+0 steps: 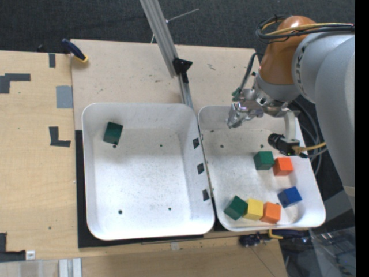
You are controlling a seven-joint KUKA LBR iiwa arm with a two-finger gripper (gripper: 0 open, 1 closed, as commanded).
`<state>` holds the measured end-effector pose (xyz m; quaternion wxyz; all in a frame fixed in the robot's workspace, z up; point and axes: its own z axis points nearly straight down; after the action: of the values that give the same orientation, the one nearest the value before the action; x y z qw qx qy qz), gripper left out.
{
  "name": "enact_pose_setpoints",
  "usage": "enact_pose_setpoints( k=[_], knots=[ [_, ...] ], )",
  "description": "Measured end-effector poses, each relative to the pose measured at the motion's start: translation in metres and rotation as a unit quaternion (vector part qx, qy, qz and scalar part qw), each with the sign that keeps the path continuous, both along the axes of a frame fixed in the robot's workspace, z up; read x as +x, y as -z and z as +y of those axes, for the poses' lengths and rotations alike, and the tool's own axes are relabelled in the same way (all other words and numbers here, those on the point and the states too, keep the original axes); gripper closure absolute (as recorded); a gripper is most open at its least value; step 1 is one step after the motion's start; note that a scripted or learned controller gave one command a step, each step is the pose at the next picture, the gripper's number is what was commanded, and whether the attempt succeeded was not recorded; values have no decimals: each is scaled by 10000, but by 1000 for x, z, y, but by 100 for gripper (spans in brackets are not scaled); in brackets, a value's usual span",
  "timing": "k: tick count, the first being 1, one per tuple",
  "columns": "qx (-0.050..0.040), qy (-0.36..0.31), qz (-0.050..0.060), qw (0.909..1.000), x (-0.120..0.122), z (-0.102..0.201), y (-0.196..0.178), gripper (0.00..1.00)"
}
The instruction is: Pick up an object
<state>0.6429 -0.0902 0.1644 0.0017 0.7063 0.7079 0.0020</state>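
The gripper (236, 119) hangs above the right bin's (222, 206) top corner; I cannot tell its state. The blocks (253, 208) sit huddled along the bin's bottom rim, so a grab may slip.

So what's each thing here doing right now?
Gripper: over the right bin's far end, nothing seen between its fingers.
Lone green cube: resting in the left bin.
Six cubes: resting in the right bin.
Green, yellow, orange: in a touching row at its near edge.
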Motion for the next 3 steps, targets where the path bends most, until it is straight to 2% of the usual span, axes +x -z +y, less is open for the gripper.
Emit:
enact_pose_setpoints(
  k=[1,2,3],
  knots=[
    [-4,0,2,10000,5,-9,-54,100],
    [1,4,24,10000,5,-8,-63,100],
    [2,-20,36,10000,6,51,-54,100]
  ],
)
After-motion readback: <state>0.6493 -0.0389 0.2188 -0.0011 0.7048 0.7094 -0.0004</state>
